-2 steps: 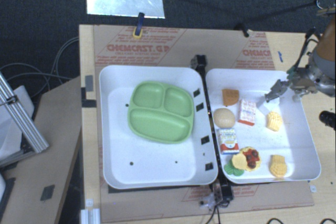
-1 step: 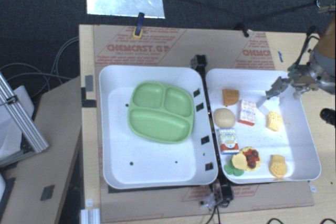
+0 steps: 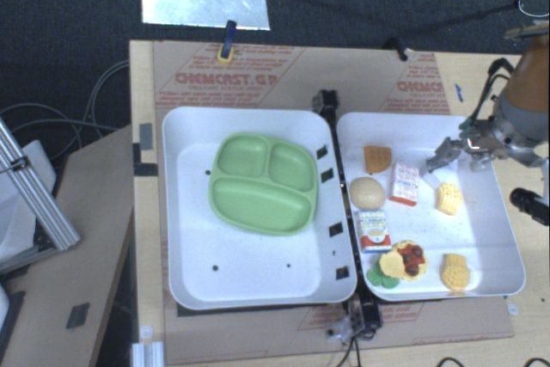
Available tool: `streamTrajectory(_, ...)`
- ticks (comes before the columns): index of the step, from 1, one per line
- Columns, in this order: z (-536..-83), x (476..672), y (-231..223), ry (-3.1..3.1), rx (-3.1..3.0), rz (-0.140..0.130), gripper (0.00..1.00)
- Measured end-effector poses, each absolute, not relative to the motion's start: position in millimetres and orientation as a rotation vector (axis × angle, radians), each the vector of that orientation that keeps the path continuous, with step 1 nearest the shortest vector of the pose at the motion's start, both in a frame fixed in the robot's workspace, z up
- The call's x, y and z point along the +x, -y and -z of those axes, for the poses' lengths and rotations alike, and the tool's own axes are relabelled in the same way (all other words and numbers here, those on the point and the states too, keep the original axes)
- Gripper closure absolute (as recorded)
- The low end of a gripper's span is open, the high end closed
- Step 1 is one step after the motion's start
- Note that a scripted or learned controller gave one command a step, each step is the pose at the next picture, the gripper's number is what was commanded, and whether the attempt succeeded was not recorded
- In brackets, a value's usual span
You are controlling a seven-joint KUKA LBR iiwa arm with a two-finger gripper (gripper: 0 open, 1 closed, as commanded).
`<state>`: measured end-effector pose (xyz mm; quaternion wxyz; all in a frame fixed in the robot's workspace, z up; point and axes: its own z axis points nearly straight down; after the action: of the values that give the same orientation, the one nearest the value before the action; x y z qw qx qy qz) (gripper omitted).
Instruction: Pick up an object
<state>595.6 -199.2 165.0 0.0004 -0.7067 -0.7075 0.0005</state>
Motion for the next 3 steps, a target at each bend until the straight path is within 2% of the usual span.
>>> streamTrajectory(1,-115.1,599.7,189.6,2.224,-2.215,-0.001,0.0)
streamTrajectory(2,-88.0,602.4,189.5,2.227,-2.22,0.006,0.0)
streamTrajectory(3,-102.3,605.7,188.7,2.236,-2.22,0.015,1.0)
